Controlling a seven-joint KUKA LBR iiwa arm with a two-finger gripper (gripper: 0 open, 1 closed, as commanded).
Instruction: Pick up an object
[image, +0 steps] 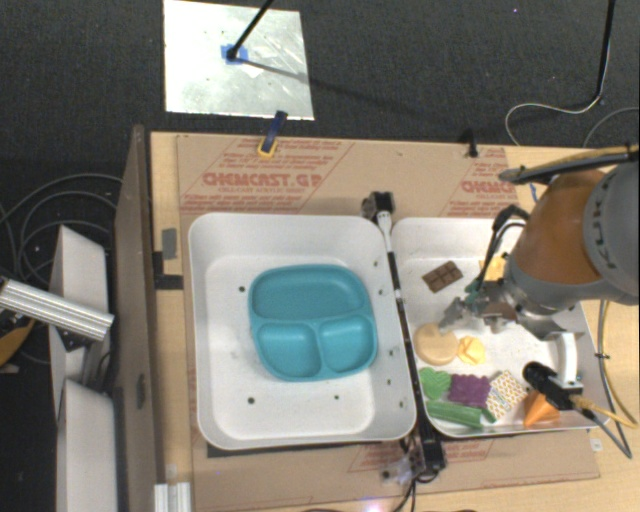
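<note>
One gripper (468, 308) low in right bin (440, 235), finger state unclear; wrist hides bin's far side.

Left bin (215, 300): holds the divided tray (312, 320) at its middle
Right bin (440, 240): just beside the left bin, on the bench (300, 175)
Toy foods (465, 385): clustered along the right bin's near edge
Flat block (441, 275): behind the cluster, apart

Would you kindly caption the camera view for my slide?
KUKA arm's tool hovers over the toy-filled right bin; a blue divided tray sits in the left bin.
</note>
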